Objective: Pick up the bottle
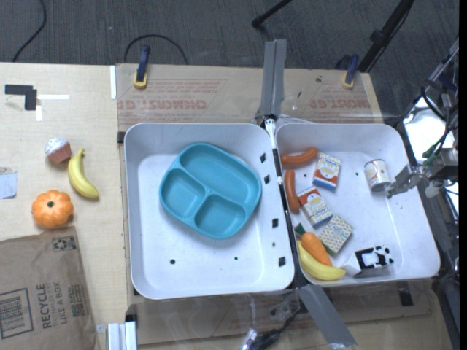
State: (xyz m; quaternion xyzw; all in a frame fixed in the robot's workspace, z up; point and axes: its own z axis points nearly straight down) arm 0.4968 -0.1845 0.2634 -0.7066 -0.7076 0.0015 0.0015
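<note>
Camera view: two white bins side by side on the worktop [58,108]. Left bin [146,268] carries a blue divided plate [210,189]. Right bin [408,217] carries the clutter: two sausages [295,173], three small cartons [321,199], a carrot [314,245], a banana [321,268], a black-and-white marker block [373,258], and a small silver-and-red container [376,174] lying on its side near the right wall. That container is the closest match to the bottle, though it reads more like a can at this resolution; nothing else in the bins fits.

The gripper [401,184] sits at the right bin's right edge, just beside the container, tip angled toward it. Too small and blurred to tell how the jaws stand. Nothing is visibly between them, so no grasp.

Outside the bins, left on the worktop: a cupcake [57,150], a second banana [82,175], a small pumpkin [52,208], a paper bag [40,290].

Judged step: approach, pre-grasp. Next move likely calls for a short shift left to centre over the container, jaws straddling its narrow axis, then descent and closing. It lies on its side, so it may roll if nudged; the wall behind limits clearance.
</note>
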